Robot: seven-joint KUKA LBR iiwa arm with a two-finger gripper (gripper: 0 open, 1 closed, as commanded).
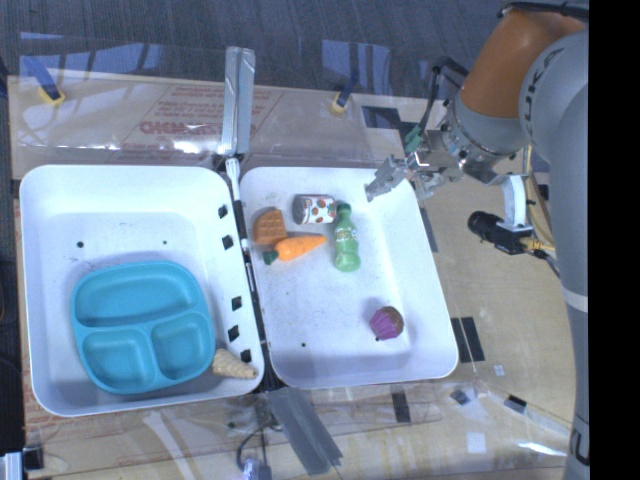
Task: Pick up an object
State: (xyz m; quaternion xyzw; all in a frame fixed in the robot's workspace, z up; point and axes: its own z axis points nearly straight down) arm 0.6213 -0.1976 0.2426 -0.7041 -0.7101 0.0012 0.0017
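Note:
The right bin holds several small items. An orange carrot lies next to a brown bread-like piece. Beside them are a small white can with red dots and a green bottle lying on its side. A purple onion-like item sits apart near the front right. My gripper hovers over the bin's back right corner, above and to the right of the can. It is open with nothing between its fingers.
The left bin holds a blue divided plate and a beige cone-shaped item in its front right corner. A raised divider stands where the bins meet. The grey arm comes in from the right.

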